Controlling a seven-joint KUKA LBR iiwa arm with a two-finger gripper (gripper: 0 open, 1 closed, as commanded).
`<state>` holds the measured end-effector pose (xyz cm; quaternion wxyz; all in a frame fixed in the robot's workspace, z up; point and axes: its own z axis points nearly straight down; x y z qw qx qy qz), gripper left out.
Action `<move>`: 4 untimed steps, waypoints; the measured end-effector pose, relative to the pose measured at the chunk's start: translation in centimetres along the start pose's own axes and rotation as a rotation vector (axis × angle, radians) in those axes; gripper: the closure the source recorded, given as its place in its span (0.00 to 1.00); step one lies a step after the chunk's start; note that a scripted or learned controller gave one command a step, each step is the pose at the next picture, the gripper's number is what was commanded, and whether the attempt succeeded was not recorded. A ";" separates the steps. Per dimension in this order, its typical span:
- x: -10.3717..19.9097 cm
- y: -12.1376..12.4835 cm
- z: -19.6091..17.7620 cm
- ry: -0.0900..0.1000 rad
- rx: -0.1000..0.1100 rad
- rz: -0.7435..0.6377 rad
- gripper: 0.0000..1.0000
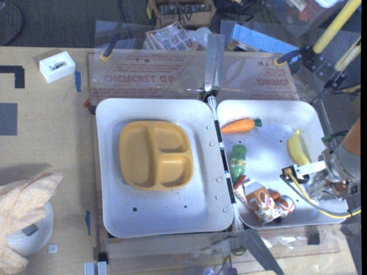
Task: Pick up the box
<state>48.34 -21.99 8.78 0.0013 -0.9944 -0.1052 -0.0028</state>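
The box [264,203], a small white carton printed in red and orange, lies tilted at the near edge of the right bin [269,148]. My gripper [334,187] hangs over the right side of that bin, to the right of the box and a little apart from it. The wrist comes in from the right edge. Nothing of the box shows at the gripper.
The right bin also holds a carrot [239,125] at the back, a green item [237,158] in the middle left, and a banana [296,148] near the gripper. A yellow divided plate [155,154] fills much of the left bin [114,205].
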 end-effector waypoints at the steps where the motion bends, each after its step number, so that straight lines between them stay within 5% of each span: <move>1: 0.5 0.3 0.1 -0.007 0.008 0.008 1.00; 4: 1.9 0.6 0.1 -0.008 0.008 0.009 1.00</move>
